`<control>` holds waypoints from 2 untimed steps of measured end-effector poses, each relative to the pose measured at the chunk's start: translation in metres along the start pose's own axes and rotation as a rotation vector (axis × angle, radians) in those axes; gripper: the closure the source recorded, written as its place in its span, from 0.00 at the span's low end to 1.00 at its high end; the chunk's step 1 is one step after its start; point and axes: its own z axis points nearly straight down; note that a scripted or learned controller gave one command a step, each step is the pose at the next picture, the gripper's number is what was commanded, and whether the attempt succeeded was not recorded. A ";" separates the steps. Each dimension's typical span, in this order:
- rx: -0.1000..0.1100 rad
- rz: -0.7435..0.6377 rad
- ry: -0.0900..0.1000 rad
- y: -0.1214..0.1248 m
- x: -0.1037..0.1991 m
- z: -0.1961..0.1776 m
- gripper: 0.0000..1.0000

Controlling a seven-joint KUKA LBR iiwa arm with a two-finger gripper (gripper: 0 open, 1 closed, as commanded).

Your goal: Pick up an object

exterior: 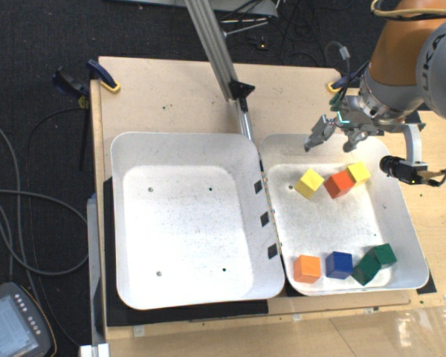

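- Your left bin (126,222) sits bare beside the right bin (405,266), which keeps the blocks corralled.
- Nearest targets: yellow block (309,184), red block (339,184), small yellow block (359,172), clustered at its far end.
- Your pincer (336,135) hovers above them, fingers apart, holding nothing.

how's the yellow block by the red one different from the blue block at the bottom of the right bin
The yellow block lies near the upper end of the right bin, close below the gripper; the blue block lies along the bin's lower edge, far from it. The yellow block has the red block to its right; the blue block sits between an orange block and a green block. Both look like small cubes of similar size.
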 end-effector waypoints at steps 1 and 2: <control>-0.004 -0.001 -0.001 0.001 0.000 -0.003 0.00; 0.000 0.001 -0.001 0.002 0.001 0.041 0.00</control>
